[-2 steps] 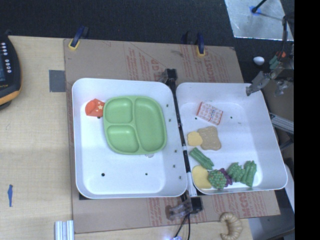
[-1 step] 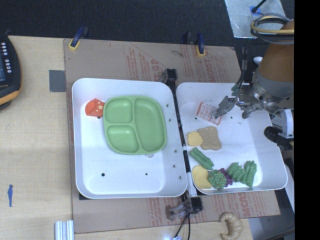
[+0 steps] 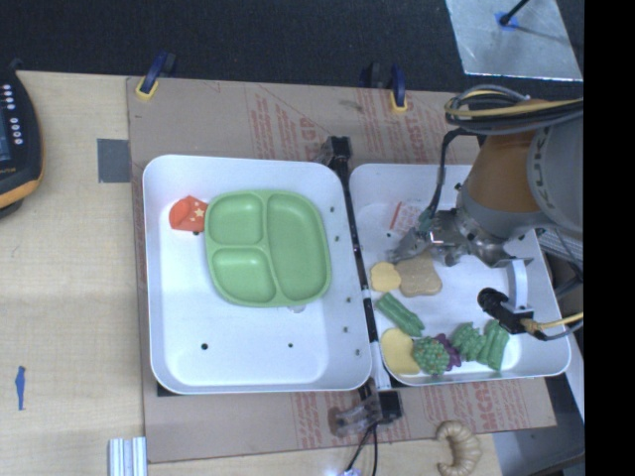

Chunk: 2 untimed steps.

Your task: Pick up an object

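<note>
Hovering gripper (image 3: 422, 244) above tan biscuit (image 3: 420, 279)

Robotics lab — clamped cardboard (image 3: 298, 117), bins (image 3: 169, 345), teach pendant (image 3: 15, 132).

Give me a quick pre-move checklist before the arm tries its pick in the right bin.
1. Gripper position: over the right bin, just above the tan cookie-shaped piece. Ok.
2. Finger opening: hidden under the wrist. Cannot tell.
3. Anything already grasped: nothing visible between the fingers. Cannot tell.
4. Target clearance: the tan piece touches the round yellow piece on its left, so a grasp may nudge both. Not ok.
5. Other items: the green pod, grape bunch and further green pieces crowd the bin's lower part, away from the gripper. Ok.
6. Left bin: green divided plate and a red piece lie apart from the arm. Ok.
</note>
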### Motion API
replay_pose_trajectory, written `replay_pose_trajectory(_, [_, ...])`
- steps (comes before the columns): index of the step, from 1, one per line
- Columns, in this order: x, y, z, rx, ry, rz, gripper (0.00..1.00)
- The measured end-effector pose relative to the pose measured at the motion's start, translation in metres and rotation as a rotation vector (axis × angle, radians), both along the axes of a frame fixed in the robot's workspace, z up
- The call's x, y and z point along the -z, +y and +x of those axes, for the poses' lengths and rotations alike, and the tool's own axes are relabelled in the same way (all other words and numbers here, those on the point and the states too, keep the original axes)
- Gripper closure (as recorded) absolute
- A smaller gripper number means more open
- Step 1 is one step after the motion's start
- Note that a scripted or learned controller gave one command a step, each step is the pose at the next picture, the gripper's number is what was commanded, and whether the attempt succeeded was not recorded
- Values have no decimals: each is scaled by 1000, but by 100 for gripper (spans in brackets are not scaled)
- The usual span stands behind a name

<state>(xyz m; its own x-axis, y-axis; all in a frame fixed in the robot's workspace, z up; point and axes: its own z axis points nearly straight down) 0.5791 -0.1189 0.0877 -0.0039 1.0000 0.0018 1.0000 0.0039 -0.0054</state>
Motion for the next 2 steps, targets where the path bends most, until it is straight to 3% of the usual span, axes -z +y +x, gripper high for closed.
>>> replay_pose_trajectory(1, [-18,-2,3,-2,-7,-3,100])
replay_pose_trajectory(2, [-17,-2,3,-3,-6,-3,0])
